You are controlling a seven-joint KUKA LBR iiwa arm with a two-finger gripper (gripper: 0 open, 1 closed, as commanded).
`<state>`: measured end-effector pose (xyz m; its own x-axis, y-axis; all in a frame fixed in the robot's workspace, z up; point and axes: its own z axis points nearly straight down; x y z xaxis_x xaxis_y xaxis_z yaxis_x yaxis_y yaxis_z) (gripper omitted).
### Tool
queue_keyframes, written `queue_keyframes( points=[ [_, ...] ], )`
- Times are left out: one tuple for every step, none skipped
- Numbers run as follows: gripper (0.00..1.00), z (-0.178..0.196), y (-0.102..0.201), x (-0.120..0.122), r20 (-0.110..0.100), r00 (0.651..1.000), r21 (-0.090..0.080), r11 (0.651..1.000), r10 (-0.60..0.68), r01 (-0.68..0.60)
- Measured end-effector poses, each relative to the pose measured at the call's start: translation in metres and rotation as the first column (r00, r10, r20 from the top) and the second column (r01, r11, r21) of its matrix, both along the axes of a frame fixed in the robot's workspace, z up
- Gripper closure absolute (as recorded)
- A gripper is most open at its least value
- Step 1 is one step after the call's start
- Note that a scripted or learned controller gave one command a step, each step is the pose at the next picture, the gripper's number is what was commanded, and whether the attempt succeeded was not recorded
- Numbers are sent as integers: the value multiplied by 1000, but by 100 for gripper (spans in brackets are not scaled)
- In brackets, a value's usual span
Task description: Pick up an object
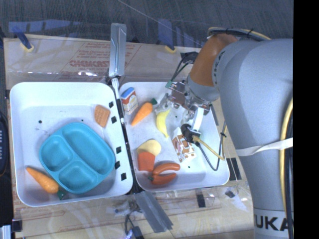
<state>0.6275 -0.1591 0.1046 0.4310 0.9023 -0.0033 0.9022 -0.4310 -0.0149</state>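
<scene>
Hovering low over the right bin (219,176), near its far right part: the hand (185,114), reaching in under the grey arm (259,103) with the orange band. Impossible to tell from this slanted view whether opened wide, narrowed, or closed on something, because the wrist parts are covering the tips; nothing visibly sitting between them, so probably carrying nothing yet. Lying just beside the hand, toward the left: a yellow banana (162,122), and beyond it a toy carrot (141,113) and a small milk carton (129,99) near the divider. Lying just below the hand: a small patterned packet (182,147), close to a trailing cable. Crowding the near end of the bin: a yellow-and-red block (147,154) and a hot dog (163,173), touching each other. Resting in the left bin (20,93): a blue divided plate (77,156), a waffle piece (101,115) and a second carrot (43,179), well apart from the hand. Risking, in my judgement, a miss between banana and packet, closing on air or pinching only an edge. Also possibly slipping off the curved, smooth banana, or pushing it against the carrot. Possibly catching the cable too while descending.
</scene>
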Motion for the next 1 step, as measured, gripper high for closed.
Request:
queue_keyframes(
  points=[
    [0,-13,-1,-9,11,928,0,928,372,-372]
  ],
)
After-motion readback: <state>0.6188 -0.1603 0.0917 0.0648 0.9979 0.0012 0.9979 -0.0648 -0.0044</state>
